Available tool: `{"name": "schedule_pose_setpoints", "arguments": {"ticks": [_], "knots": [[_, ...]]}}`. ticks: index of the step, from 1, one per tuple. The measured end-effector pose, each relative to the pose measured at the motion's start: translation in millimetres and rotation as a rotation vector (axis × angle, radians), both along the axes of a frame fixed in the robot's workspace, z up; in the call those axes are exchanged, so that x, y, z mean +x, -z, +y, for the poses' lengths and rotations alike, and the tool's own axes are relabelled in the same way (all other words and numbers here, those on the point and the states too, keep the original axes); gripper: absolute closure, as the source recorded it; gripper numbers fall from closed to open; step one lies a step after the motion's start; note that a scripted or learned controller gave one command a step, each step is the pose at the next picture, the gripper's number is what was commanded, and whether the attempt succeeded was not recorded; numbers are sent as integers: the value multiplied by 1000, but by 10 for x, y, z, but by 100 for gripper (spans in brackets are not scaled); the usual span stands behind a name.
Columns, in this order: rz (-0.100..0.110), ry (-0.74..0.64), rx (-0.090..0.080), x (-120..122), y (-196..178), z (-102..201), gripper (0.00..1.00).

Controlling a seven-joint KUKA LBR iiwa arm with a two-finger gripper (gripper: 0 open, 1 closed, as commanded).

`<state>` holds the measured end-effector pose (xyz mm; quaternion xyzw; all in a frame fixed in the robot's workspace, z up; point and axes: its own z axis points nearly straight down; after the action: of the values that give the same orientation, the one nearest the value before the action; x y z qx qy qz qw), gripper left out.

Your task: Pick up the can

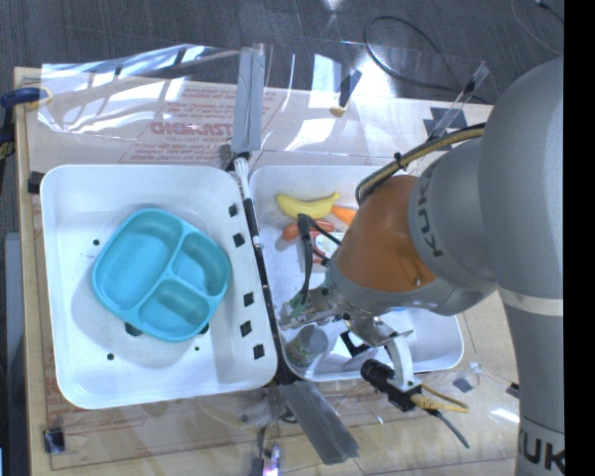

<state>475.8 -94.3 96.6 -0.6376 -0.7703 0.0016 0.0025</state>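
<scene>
Arm (476,226): grey, orange-banded, enters from the right of the frame and covers most of the right bin (446,350).

Tabletop (99,87): carries two shallow white bins side by side; clear plastic sheeting lies across its upper part.

Left bin (69,266): holds a blue divided tray (161,274), centre-left of the frame.

Right bin: a banana (307,204) and an orange item beside it (339,216) lie near the upper rim, largely overhung by the wrist.

Hand (322,330): low in the lower-left corner of the right bin, beneath the orange band. How far it is open cannot be told; nothing is seen between its parts.

Can (307,343): silvery, round top visible, at the lower centre of the frame, just beside the divider between the bins and close under the hand.

Step in hand, as judged: the approach or closing on the can. The next move calls for closing squarely around it, then a straight lift clear of the bin wall.
</scene>
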Motion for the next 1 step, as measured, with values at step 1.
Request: {"name": "schedule_pose_setpoints", "arguments": {"ticks": [1], "knots": [[-5, -362, 0, 18, -942, 967, 100]]}}
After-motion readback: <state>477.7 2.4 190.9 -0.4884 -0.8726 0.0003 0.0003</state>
